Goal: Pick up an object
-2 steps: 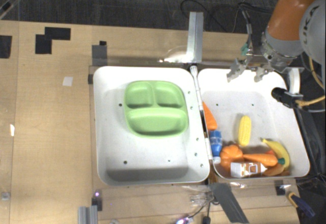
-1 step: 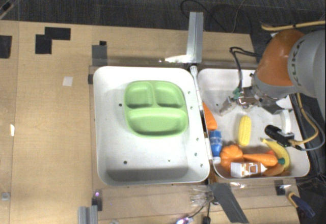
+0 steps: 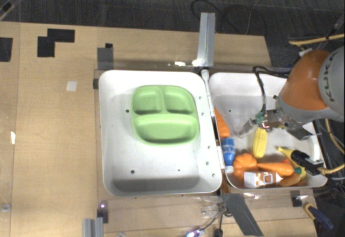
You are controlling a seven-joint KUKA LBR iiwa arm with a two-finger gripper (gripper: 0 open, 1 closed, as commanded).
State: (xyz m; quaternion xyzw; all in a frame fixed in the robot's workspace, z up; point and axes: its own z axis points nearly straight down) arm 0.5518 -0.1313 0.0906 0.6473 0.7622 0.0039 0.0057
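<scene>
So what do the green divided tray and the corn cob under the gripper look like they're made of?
The green divided tray looks like moulded plastic with a matte finish: one even colour, rounded compartment edges, soft shading with little glare. The corn cob seems to be a plastic toy: uniform yellow and a faint sheen, though its surface detail is too small to confirm. It lies just below the gripper.

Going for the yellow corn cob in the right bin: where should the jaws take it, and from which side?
Grip the corn cob across its middle, coming straight down from above. It lies lengthwise, roughly near-to-far in the right bin, so close across its narrow width. Its near end meets the orange carrots, while its upper half has bare floor on both flanks.
</scene>
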